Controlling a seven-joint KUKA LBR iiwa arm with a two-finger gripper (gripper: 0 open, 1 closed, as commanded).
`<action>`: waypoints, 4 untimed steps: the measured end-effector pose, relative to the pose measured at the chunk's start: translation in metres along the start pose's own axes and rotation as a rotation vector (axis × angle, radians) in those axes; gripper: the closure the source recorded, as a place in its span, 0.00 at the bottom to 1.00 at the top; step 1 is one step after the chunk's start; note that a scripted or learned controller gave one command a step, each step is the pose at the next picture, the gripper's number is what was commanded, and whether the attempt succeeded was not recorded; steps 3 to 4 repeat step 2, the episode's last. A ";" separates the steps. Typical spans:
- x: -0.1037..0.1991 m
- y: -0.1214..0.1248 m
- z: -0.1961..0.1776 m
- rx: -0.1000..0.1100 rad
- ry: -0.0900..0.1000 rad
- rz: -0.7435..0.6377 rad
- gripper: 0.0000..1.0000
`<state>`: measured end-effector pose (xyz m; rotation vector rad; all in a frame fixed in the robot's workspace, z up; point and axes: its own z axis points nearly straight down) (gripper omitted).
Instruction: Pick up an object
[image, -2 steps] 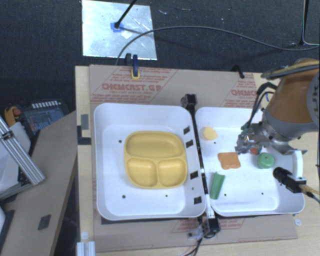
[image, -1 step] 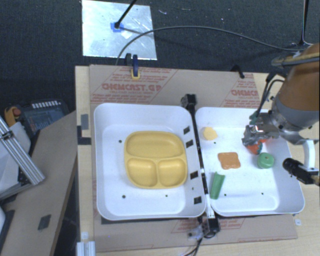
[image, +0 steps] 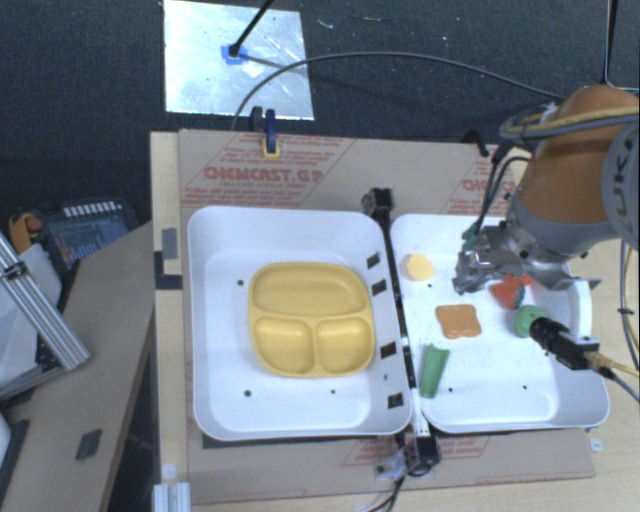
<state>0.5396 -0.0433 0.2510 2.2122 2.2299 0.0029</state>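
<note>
Fingers (image: 468, 282) blur into dark metal above the right bin (image: 500, 400), their state unreadable, partly hiding a red object (image: 510, 291).

Both bins (image: 290, 225) are plain white. The left one carries a pale yellow divided tray (image: 310, 318). The right bin (image: 500, 405) holds a small light-yellow piece (image: 419, 267), a flat orange piece (image: 458, 321), a green stick (image: 434, 369), a red-orange item (image: 509, 291) and a rounded green one (image: 526, 320) (partly covered by the arm). The arm (image: 585, 160) is grey and orange, and the board beneath (image: 290, 165) is tan with red lettering.
</note>
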 end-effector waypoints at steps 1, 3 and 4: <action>0.051 -0.001 -0.004 -0.001 0.001 -0.002 1.00; 0.113 -0.007 -0.001 0.000 0.002 -0.003 1.00; 0.113 -0.007 -0.001 0.000 0.002 -0.003 1.00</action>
